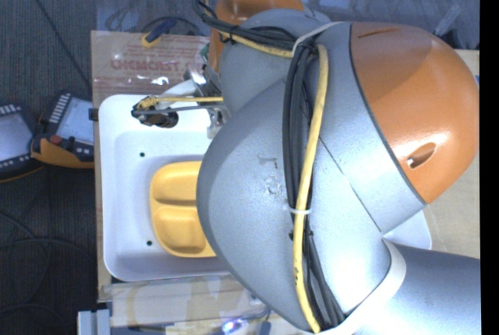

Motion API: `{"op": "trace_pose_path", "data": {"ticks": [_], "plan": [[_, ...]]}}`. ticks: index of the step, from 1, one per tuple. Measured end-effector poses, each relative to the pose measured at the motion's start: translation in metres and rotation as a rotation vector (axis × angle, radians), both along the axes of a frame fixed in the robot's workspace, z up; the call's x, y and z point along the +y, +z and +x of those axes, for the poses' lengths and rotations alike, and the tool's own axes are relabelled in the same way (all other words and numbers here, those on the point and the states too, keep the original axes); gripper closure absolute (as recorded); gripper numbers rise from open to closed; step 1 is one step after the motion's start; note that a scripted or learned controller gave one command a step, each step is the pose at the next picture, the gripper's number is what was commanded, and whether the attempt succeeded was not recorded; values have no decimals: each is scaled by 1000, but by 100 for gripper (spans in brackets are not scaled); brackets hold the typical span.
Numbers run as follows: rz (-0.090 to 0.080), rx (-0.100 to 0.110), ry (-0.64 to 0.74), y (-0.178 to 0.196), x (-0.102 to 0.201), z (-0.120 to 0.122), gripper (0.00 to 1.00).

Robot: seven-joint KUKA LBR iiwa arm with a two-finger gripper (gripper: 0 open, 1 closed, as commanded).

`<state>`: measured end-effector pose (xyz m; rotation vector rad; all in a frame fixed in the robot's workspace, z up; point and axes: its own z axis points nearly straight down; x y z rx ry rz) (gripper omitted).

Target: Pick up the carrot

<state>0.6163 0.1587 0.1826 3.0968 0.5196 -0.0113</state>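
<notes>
So the grey and orange arm (335, 170) is by far the biggest thing here and it's our main worry: it hangs over the right side of the white bin (125, 193) and over everything past that edge, so we're basically working blind. In the bin, a chunky yellow moulded thing (175, 209) sits mid-floor toward the near edge, its right side running under the arm. The claw (196, 82) is up by the bin's far edge, right around the rim, and honestly we can't tell whether it's spread or pressed together. Where the carrot lies we can't tell either; our guess is it's hidden somewhere under the arm. What could go wrong from here, as we see it: the claw is so close to the far rim that a straight drop could land on the wall instead of the floor. It could also close on nothing, or nudge the yellow thing around. And with the carrot covered, a miss would be hard to spot from this view.
</notes>
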Motion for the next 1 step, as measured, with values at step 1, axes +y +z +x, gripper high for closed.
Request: {"op": "trace_pose_path", "data": {"ticks": [1], "plan": [[-3,-3,-14,60,-92,22,100]]}}
